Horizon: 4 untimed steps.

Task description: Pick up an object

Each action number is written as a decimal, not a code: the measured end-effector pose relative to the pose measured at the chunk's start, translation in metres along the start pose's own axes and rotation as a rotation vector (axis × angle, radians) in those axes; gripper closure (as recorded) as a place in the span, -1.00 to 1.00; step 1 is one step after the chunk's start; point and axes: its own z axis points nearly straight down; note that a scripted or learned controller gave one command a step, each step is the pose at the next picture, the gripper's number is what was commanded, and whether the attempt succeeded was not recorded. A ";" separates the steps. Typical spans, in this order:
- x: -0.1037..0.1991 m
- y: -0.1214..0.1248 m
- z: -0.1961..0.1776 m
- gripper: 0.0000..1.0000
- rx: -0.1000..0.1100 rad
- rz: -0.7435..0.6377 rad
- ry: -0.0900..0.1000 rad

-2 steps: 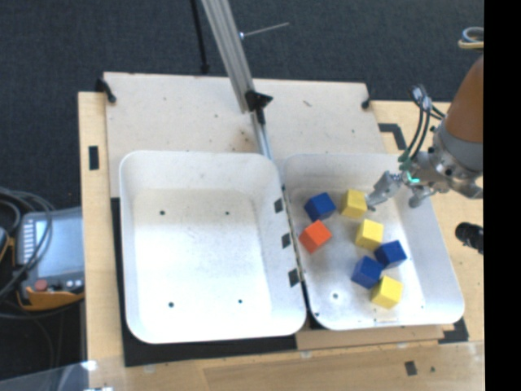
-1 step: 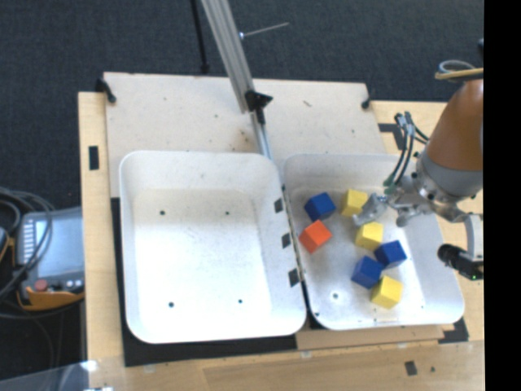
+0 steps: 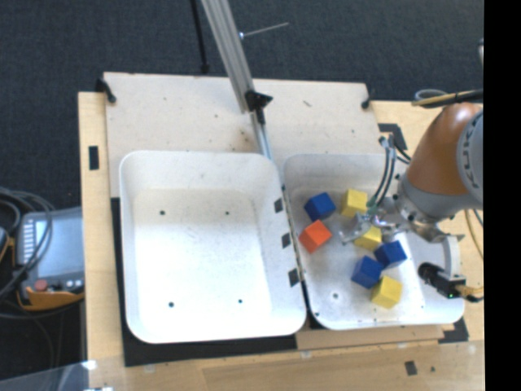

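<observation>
The yellow cube (image 3: 387, 291) lies lowest in the right bin (image 3: 334, 308), below the gripper (image 3: 364, 228), whose finger state I cannot tell. A small yellow block (image 3: 369, 238) sits just beside it. The bench (image 3: 187, 104) stands on dark carpet (image 3: 81, 23).

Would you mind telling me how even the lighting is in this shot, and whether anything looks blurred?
Camera view: light is soft and even, the left bin bright but not blown out; cubes cast faint shadows in the right bin; the gripper area is slightly soft.
</observation>
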 end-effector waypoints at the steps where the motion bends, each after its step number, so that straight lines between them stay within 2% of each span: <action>1: -0.003 0.001 0.028 -1.00 -0.009 0.003 -0.004; 2: -0.004 0.003 0.015 1.00 -0.016 0.011 -0.004; 4: -0.009 0.009 -0.103 1.00 -0.012 -0.005 -0.001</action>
